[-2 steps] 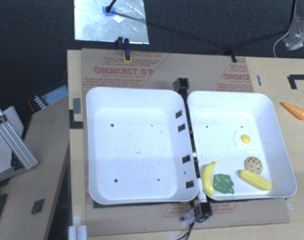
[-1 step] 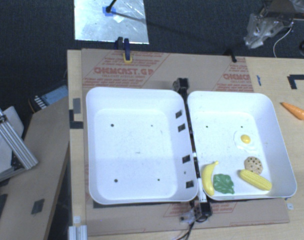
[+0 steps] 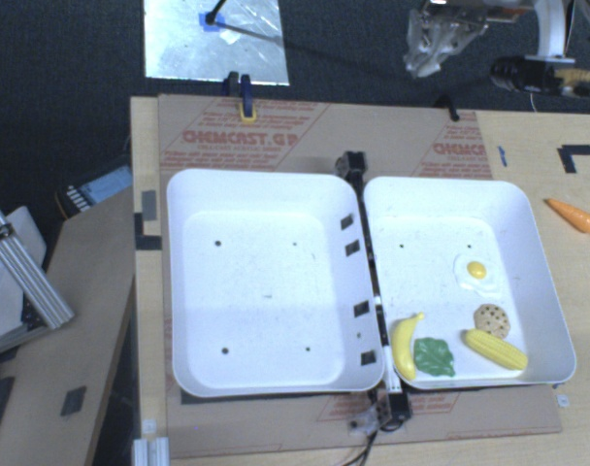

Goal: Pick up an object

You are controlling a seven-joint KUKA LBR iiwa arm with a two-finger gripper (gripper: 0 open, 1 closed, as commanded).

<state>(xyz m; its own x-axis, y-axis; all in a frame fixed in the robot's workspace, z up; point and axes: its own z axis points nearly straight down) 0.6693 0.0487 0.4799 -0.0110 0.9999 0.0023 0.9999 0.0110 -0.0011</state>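
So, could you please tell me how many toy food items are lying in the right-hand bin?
5, all near its front: banana, green leaf, corn cob, cookie, fried egg. None seems hidden.

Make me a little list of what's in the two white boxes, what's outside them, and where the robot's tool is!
left bin: no toys seen inside
right bin: fried egg, cookie, corn, banana, green leafy toy
toy spot: all near the right bin's front corner
outside bins: carrot on the bench, right of the right bin
tool: up high, behind the right bin, away from the toys
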